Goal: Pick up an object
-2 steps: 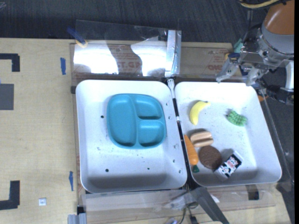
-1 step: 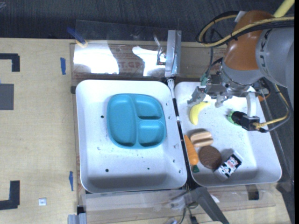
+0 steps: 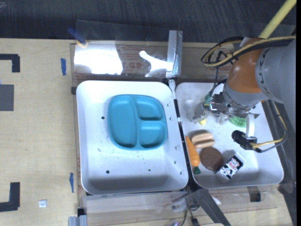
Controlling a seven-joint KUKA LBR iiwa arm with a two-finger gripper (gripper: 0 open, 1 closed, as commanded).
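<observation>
The right bin [image 3: 268,171] holds a toy bun [image 3: 202,138], a brown round patty [image 3: 211,158], an orange carrot [image 3: 193,154] along its left wall, and a small black-and-white carton [image 3: 232,167]. A green item [image 3: 237,121] and a small yellow piece [image 3: 202,122] lie partly under the arm. My gripper [image 3: 210,108] is down in the upper part of this bin, above the bun, beside the yellow piece. The wrist hides its tips.
The left bin [image 3: 89,168] holds a blue divided plate [image 3: 137,121]. A metal divider post [image 3: 173,55] stands behind the bins. Black and yellow cables [image 3: 263,145] loop off the wrist over the right bin's right side.
</observation>
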